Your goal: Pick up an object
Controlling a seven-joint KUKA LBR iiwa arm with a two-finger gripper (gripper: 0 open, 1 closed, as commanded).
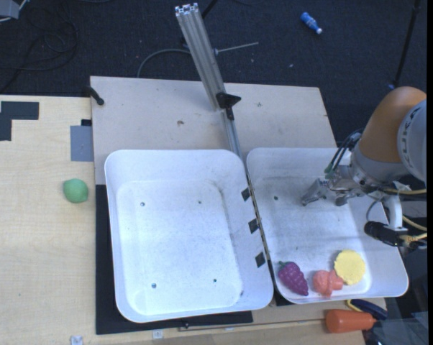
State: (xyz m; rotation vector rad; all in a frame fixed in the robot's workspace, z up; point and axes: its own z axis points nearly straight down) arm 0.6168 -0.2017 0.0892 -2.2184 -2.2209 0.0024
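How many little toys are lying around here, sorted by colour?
Purple: 1, the grape bunch
Pink-orange: 1, the lumpy toy
Yellow: 1, the round toy
Green: 1, the ball outside the bins
Total: 4

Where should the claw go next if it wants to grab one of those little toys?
Probably toward the near edge of the right bin. The gripper hangs over bare floor in the bin's middle, while the purple toy, the pink toy and the yellow toy all lie along that edge.
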